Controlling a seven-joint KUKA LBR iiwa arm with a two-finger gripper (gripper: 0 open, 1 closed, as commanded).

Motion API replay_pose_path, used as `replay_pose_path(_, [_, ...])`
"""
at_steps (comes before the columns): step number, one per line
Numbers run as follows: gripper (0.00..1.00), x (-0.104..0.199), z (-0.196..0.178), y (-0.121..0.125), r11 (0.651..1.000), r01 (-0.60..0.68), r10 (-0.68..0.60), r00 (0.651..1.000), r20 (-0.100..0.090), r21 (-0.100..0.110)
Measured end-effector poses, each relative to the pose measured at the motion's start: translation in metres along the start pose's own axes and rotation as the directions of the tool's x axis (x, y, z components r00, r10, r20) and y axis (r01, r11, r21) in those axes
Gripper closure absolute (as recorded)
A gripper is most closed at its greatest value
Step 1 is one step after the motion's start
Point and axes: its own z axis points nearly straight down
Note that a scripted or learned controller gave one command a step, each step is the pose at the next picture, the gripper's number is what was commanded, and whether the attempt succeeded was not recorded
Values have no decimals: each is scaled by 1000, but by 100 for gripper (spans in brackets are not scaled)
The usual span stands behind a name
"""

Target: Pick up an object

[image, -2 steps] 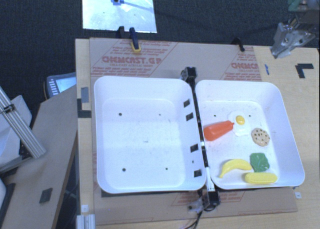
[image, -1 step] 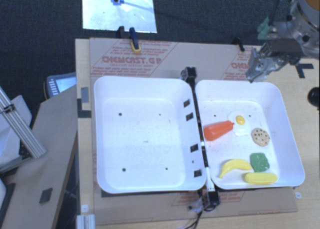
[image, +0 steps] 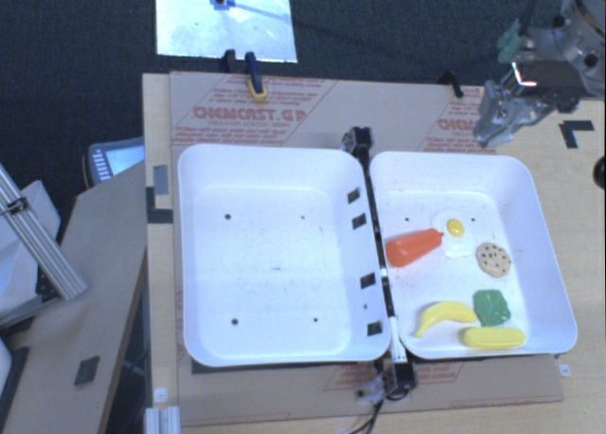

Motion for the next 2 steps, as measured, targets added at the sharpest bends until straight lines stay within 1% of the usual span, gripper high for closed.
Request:
replay_pose_path(1, [100,81,13,-1,1000,4,-4,1000,-1,6])
replay_pose_path(2, [100,86,12,0,1000,-3,3,1000,0,5])
